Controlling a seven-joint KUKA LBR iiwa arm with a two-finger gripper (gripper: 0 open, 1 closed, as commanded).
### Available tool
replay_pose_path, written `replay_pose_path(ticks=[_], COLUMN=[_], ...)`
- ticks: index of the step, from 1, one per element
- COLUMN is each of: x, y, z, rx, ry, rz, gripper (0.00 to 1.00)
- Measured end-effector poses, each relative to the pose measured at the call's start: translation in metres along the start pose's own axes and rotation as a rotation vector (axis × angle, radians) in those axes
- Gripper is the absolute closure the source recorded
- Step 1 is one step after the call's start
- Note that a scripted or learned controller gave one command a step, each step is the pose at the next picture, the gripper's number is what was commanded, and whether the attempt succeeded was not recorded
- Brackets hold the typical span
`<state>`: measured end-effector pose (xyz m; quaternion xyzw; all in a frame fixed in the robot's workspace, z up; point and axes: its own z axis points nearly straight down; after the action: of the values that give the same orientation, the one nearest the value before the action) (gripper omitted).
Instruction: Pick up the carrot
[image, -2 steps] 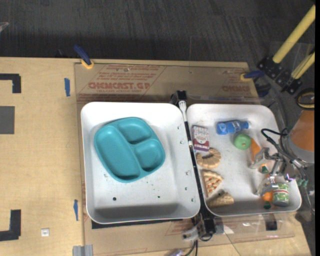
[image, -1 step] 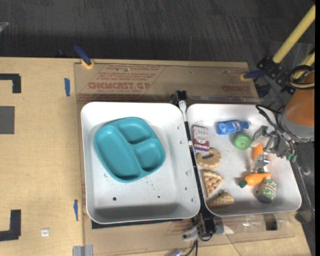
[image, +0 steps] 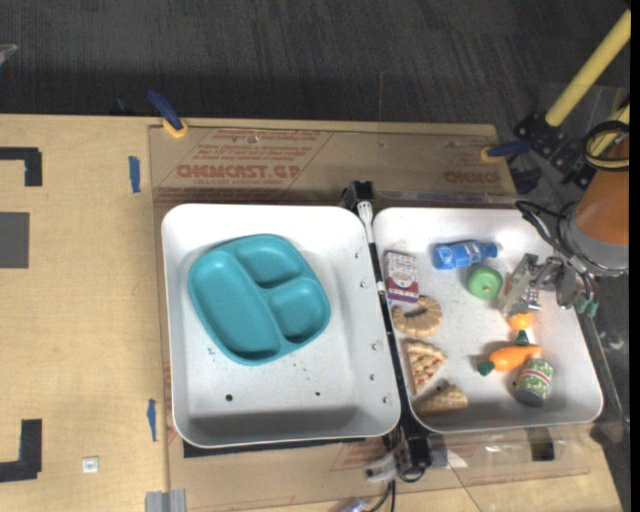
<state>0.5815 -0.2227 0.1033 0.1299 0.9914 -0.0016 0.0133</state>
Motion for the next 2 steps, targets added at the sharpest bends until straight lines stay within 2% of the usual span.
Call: replay_pose_path(ticks=[1, 2], x=[0.001, -0.006], y=[0.0, 0.001], z=[0.001, 0.015], rx=[0.0, 0.002], ry=[0.002, 0.015], rz=[0.0, 0.174], gripper=[0.0, 0.0])
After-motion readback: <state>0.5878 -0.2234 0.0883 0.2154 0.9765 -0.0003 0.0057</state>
